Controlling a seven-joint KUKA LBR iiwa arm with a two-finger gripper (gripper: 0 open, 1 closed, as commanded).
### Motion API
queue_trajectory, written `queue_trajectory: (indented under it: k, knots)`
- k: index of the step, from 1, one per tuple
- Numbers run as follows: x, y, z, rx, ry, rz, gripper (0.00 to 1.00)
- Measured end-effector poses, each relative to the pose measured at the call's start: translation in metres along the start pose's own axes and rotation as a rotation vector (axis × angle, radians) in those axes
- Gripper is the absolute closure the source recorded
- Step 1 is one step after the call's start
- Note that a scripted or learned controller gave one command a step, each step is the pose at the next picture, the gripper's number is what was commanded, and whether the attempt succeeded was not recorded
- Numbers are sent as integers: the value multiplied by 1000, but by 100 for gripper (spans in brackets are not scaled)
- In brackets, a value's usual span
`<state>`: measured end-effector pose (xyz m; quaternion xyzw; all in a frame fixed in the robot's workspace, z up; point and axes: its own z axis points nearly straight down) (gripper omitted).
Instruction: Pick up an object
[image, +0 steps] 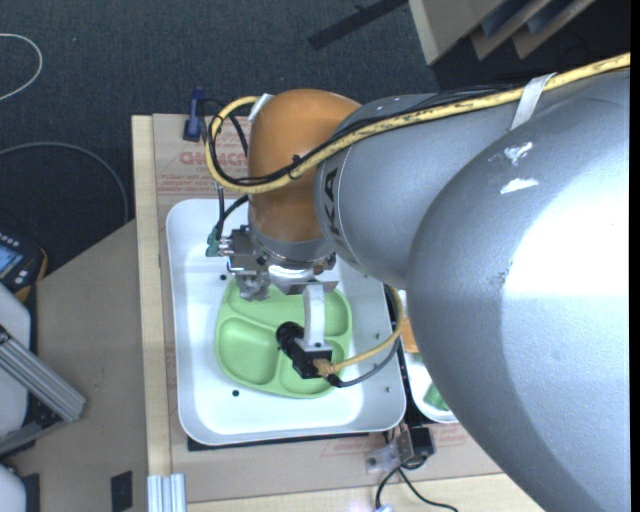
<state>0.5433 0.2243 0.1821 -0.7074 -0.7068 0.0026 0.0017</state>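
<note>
A green compartmented dish (250, 345) lies in the left white bin (192, 330), taking up the middle of the bin floor and reaching toward its 3 o'clock wall. It is the one sizeable thing in that bin; a small dark speck (235, 392) sits on the white floor just off the dish's 7 o'clock edge.

The grey arm (480, 250) sweeps in from 3 o'clock and covers most of the right-hand side. Its orange band (290, 150) hangs over the bin's 12 o'clock end. The wrist below it comes down over the dish's 12 o'clock rim and hides that part of the dish. I cannot tell whether the jaws are open or closed, since the wrist body blocks them.

At 4 o'clock, under the arm, a sliver of the right bin (425, 378) shows, with something green (437, 402) in it. A blue object (193, 112) rests at the 11 o'clock corner of the bench (158, 300).
</note>
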Motion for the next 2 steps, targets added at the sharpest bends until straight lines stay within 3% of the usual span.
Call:
queue_trajectory:
  k: [1,2]
  knots:
    - [0,-42,-13,0,1,-1,100]
    - [0,-4,-42,-11,2,-1,100]
